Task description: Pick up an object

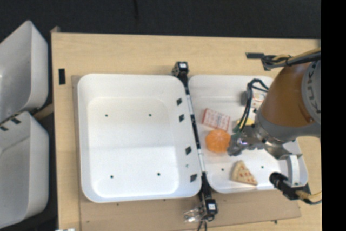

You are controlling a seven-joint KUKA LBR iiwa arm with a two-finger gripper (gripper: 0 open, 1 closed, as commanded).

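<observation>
Hovering low inside the right bin (216,86), the claw (237,147) is sitting just beside an orange ball (218,140), which is lying at its nine o'clock, close enough that they may be touching. I cannot tell how far the claw is parted, nor whether it has hold of anything. At its ten o'clock a red-and-white packet (215,118) is lying slightly tilted; at its five o'clock a tan wedge (244,174) is resting, point toward the claw. The left bin (130,138) is lying well apart at nine o'clock. Judging by nearness, the ball is looking the likeliest pick.
</observation>
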